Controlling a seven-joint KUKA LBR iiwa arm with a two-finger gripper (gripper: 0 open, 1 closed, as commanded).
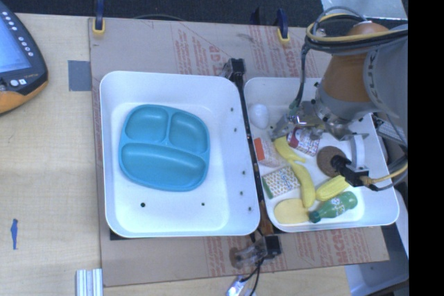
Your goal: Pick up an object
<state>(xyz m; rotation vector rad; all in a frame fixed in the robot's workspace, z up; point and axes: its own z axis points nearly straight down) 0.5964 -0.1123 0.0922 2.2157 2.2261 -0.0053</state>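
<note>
The right bin (pixel 386 217) holds several small items. A yellow banana (pixel 297 166) lies in the middle. Around it are a checkered packet (pixel 280 181), a green bottle (pixel 338 206), a pale yellow round piece (pixel 290 212), a white egg (pixel 259 114) and a small orange piece (pixel 258 148). The grey arm with its orange band (pixel 347 76) reaches down into this bin. My gripper (pixel 300 125) is low over a red-and-white packet (pixel 304 143), just above the banana's upper end.
The left bin (pixel 111 149) holds a blue divided plate (pixel 165 147). A brown disc (pixel 329 159) and a yellow piece (pixel 330 187) lie by the arm's black cable. A tablet-like device (pixel 17 52) sits at the far left of the bench.
</note>
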